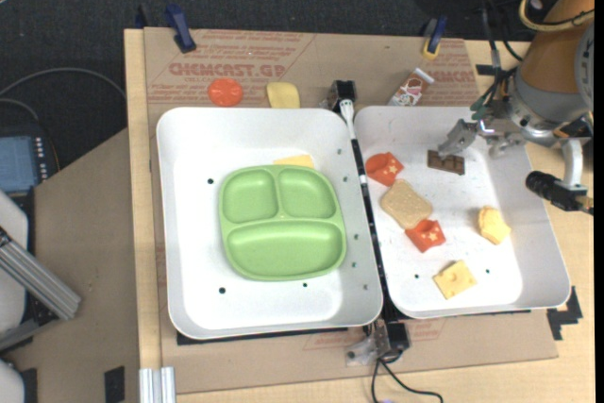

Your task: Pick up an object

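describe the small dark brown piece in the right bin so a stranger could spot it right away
Find the right bin, the one holding loose toy food. Near its far edge, just under the gripper, lies a small dark brown block. It is the bin's one dark piece; its neighbours are red, tan or yellow.

Bench (236,71): two white bins (189,203), orange disc (226,92).

One fixed camera looks down at a slant on both white bins (179,231), arm (552,61) entering from right
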